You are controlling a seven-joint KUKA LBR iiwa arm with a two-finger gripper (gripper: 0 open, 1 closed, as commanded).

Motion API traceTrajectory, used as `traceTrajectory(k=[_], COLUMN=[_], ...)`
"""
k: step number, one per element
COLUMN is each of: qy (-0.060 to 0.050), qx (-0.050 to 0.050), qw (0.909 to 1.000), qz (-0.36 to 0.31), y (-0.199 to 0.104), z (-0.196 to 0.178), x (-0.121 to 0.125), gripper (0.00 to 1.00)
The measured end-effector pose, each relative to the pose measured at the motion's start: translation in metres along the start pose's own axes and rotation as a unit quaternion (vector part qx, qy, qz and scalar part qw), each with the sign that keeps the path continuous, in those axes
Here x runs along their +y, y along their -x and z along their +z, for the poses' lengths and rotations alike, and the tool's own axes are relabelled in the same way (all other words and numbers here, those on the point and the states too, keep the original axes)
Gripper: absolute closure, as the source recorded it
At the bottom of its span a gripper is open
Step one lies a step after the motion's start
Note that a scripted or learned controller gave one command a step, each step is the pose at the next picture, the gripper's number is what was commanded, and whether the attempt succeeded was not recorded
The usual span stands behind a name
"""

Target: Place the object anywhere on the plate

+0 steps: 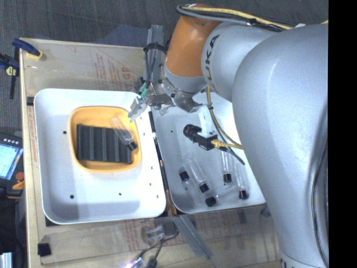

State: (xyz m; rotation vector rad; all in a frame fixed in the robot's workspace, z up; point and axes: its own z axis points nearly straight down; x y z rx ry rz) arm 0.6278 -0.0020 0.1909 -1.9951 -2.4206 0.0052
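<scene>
One clear tube with a black cap (124, 134) lies on the orange plate (83, 115), across its dark ridged centre near the plate's right rim. The gripper (138, 106) hovers just above that rim; whether it is open I cannot tell. Judging from this, the round tube could roll on the ridges and slip off the plate's edge if nudged.

Arm: reaching in from the right, its broad grey link (279, 121) lying behind the gripper.
Wrist: the orange band (187, 46) sitting just above the gripper.
Gripper (139, 106): pointing down and leftward, away from the wrist.
</scene>
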Motion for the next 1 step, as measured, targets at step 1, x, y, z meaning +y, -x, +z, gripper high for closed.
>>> traceTrajectory(k=[1], qy=[0.002], qx=[-0.001], qw=[0.9991], qz=[-0.042], y=[-0.0474], z=[-0.0575], x=[-0.0217], gripper=[0.00])
